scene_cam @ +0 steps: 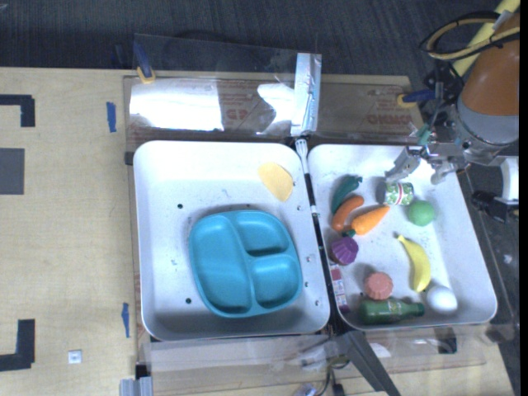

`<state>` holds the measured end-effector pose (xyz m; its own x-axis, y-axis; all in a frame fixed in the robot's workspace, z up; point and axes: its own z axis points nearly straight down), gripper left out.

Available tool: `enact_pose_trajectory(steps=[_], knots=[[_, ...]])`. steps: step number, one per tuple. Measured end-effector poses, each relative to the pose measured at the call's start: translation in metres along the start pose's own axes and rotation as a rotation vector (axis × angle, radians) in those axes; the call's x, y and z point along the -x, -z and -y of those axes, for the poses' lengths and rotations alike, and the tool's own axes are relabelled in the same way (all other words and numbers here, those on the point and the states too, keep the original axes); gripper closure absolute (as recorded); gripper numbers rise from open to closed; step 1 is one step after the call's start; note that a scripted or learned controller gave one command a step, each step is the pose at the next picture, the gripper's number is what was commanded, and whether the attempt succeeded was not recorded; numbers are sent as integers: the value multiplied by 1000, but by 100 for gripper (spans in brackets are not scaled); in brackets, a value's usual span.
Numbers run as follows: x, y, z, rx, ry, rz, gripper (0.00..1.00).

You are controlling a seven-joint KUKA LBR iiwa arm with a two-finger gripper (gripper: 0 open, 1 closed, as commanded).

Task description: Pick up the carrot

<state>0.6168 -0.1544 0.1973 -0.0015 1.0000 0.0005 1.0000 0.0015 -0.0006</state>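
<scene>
Far to the left of the gripper, the left bin point(157, 221) holds a blue divided plate point(246, 261) near its middle, with bare white floor all round it. A yellow wedge-shaped piece point(277, 180) lies close to that bin's right wall, level with the gripper.

Across the shared rims, in the right bin point(474, 271), a dark green vegetable point(345, 190) lies tilted beside an orange-red piece point(346, 212), both left of and just below the gripper. The carrot point(370, 219) lies slantwise, below-left of the gripper and near it, its lower end close to a purple piece point(344, 250). A small can point(399, 193) sits right under the gripper's left finger point(404, 165).

The gripper point(422, 165) hovers at the bin's upper right, near the back rim, fingers spread wide with nothing between them. A green ball point(422, 213) lies below it, then a banana point(416, 262). Further down are a pink round piece point(379, 285), a green bottle point(390, 308) along the front rim, and a white egg point(443, 299) in the corner.
</scene>
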Motion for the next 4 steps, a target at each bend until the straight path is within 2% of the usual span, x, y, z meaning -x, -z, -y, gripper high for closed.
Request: enact_pose_trajectory(steps=[1,2,3,4], knots=[[23,-100,-24,6,27,2,0],[-61,-79,16,1,163,-1,0],[-60,-80,16,-1,161,0,0],[-46,-92,85,-2,32,0,0]])
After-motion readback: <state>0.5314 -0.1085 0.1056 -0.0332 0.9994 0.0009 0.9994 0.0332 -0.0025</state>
